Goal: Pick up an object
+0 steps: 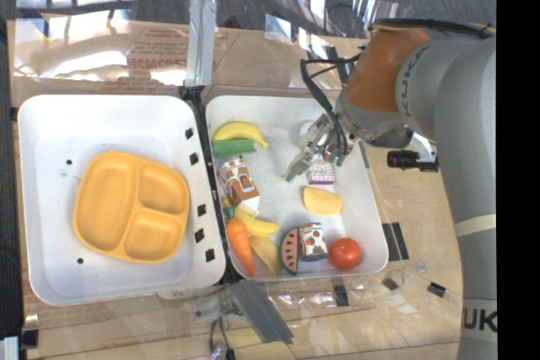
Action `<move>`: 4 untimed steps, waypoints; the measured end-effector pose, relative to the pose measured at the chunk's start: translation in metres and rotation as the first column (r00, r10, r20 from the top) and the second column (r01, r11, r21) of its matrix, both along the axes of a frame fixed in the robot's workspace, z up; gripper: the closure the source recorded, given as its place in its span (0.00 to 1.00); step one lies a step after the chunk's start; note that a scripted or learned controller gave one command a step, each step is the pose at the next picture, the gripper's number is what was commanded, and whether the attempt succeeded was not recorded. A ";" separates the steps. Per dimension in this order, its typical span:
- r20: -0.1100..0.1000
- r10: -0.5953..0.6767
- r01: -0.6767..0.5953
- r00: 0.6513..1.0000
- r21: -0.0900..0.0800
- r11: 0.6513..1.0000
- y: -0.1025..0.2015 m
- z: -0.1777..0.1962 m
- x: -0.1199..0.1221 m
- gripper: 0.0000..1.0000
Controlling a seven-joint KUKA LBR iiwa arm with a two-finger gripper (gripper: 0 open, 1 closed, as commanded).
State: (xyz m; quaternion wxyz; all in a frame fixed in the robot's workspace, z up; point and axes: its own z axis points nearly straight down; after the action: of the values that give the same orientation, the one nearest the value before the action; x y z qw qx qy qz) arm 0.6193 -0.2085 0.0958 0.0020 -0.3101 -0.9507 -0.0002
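1. Grey arm (456,139) with its orange band fills the right side, closest to the lens, bent down into the right bin (371,219).
2. At its tip the jaws (314,154) hang spread apart over the bin floor, nothing between them; a small printed packet (321,173) lies just below them.
3. Around that spot sit a yellow wedge (322,201), a tomato (344,253), a watermelon slice (289,250), a carrot (240,244), a banana (239,132) and a little carton (240,181).
4. Off in the left bin (51,265) rests a yellow divided tray (131,205), well apart from the arm.
5. My read: nothing is lifted yet. The arm is down at the toys, so closing on one and raising it remain.
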 end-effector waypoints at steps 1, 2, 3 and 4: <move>-0.003 0.010 -0.010 1.000 0.000 1.000 0.002 0.008 0.001 1.00; 0.010 -0.128 0.128 0.992 -0.004 0.992 -0.002 0.118 0.028 1.00; -0.002 -0.320 0.320 0.947 -0.003 0.947 0.040 0.103 0.028 1.00; -0.002 -0.320 0.320 0.947 -0.003 0.947 0.040 0.103 0.028 0.00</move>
State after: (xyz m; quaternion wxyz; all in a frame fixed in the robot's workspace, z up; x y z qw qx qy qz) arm 0.6472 -0.1686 0.1988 0.0029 -0.4602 -0.8878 0.0009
